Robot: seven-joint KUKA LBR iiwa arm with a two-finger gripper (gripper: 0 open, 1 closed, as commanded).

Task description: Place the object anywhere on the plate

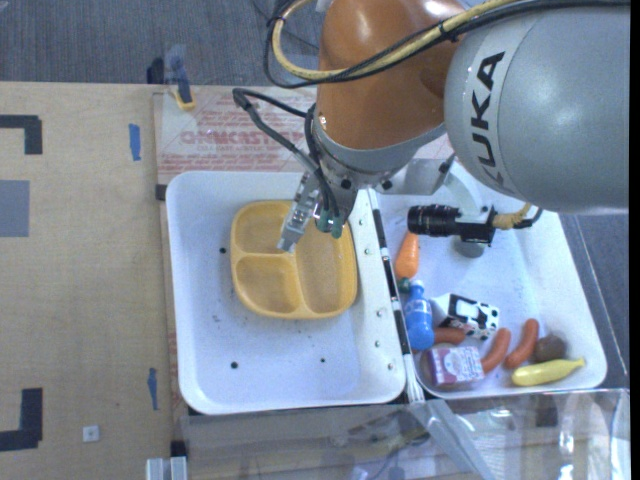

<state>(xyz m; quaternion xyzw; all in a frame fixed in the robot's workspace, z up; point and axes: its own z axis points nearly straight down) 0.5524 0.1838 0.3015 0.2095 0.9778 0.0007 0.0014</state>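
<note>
The arm [480,88] is seen reaching over the left bin [200,368]. The gripper [300,223] is hung above the yellow plate [292,268]; whether anything is held cannot be told. A carrot [407,255], bottle [418,315] and banana [545,372] are left in the right bin [580,268].

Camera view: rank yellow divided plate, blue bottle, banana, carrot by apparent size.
1. yellow divided plate, by far largest
2. banana
3. blue bottle
4. carrot
Banana and bottle look close; that order is unsure.
</note>
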